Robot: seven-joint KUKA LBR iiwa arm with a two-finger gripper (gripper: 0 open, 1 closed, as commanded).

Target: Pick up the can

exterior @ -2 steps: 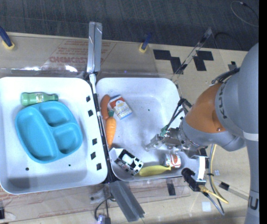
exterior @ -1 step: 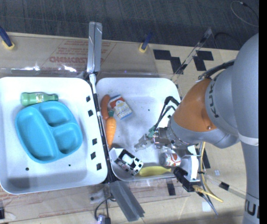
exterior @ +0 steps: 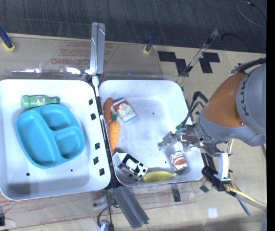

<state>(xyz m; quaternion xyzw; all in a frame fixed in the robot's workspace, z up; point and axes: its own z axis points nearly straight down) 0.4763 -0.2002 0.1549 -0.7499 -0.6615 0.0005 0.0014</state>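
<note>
The small cylindrical can [exterior: 178, 161], red and white labelled, lies in the right bin [exterior: 147, 93] at its near right corner. The metal end effector [exterior: 168, 142] hovers just beside its far side, arm reaching in from the right; whether it is clenched or released I cannot tell.

arm [exterior: 241, 112] cut off at right; tool [exterior: 172, 141] fingers too small to tell.

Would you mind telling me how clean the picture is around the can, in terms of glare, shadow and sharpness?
In the camera view, the right bin is brightly lit, its white floor washed out; the can lies small and soft-edged, its label unreadable; the claw is blurred and casts a faint shadow on the floor beside it.
</note>
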